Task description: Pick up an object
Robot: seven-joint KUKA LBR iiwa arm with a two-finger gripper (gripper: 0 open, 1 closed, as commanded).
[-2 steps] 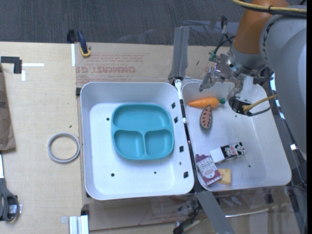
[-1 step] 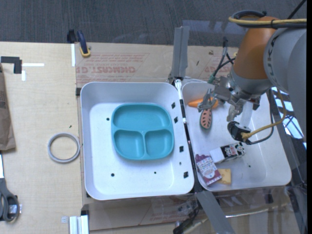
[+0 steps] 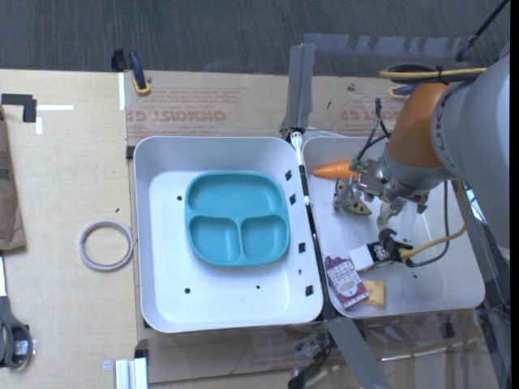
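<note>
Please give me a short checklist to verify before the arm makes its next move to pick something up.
1. Pincer is over the right bin: ok.
2. Object near it: a carrot lies close by: ok.
3. Something held between the fingers: cannot tell.
4. Other objects apart from the pincer: packet and yellow piece lie at the bin's near edge: ok.
5. Black cable clear of the objects: not ok, it hangs low over the bin.

bins (image 3: 154,241) white | divided plate (image 3: 238,219) teal | carrot (image 3: 334,169) orange | arm (image 3: 478,128) grey, orange band
</note>
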